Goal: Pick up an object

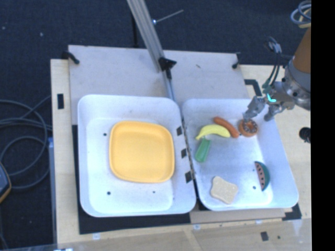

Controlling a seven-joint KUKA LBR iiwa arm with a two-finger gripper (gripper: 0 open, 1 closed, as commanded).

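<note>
Pale bench (63,156) on dark carpet, bearing two white bins side by side. At the near edge, in the right bin (285,166): slice of toast (224,190) at 6 o'clock, watermelon wedge (262,175) at 4 o'clock by the right wall. Filling most of the left bin (89,119): square yellow plate (142,151), lying flat. Farther back in the right bin, toward 11 o'clock: green cylinder (202,149) lying tilted, just under a yellow banana (213,132); reddish sausage (226,126) touching the banana's far end. Just beside the sausage, at 1 o'clock: small round brown-orange piece (248,127). Directly above that piece: gripper (260,110), reaching in from 3 o'clock, fingers spread, nothing seen between them. Beyond, a slanted metal rail (147,27) rising toward 12 o'clock.
</note>
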